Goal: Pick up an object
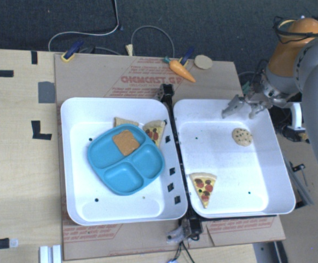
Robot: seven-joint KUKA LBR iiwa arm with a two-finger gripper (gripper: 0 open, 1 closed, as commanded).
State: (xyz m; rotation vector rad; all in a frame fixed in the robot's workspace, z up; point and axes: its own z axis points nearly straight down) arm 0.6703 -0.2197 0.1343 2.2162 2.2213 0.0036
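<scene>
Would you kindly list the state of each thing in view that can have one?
Gripper: open, holding nothing, over the right bin's far rim.
Cookie: flat in the right bin.
Pizza slice: flat, right bin.
Blue plate: upright in the left bin, toast in one compartment.

two bins (71, 147), two pizza slices (203, 187), perhaps

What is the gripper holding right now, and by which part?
Nothing. The gripper is open over the far right corner of the right bin, with nothing between its fingers. The cookie lies apart from it on the bin floor.
</scene>
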